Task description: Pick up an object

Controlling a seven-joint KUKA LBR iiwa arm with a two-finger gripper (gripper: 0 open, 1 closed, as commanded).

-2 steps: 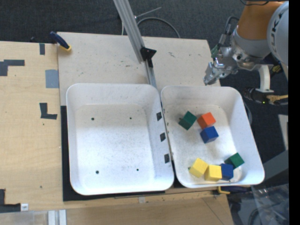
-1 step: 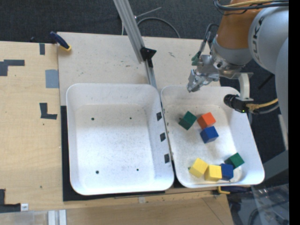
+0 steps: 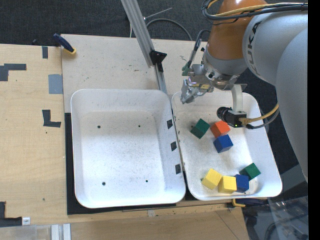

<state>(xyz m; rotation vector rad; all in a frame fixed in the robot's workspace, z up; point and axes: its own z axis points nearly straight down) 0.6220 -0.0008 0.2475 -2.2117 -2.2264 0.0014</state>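
My gripper (image 3: 189,97) hangs over the far left corner of the right bin (image 3: 267,156), nothing visible between its tips. Below and right of it lie a dark green cube (image 3: 200,128), an orange cube (image 3: 219,129) and a blue cube (image 3: 223,143) in a loose cluster. Near the bin's front edge sit two yellow cubes (image 3: 212,178) (image 3: 229,184), another blue cube (image 3: 242,182) and a second green cube (image 3: 251,171).
The left bin (image 3: 77,114) lies beside the right one, with a metal strut (image 3: 142,31) slanting down to the gap between them. A blue and yellow tool (image 3: 64,43) rests on the bench at the far left.
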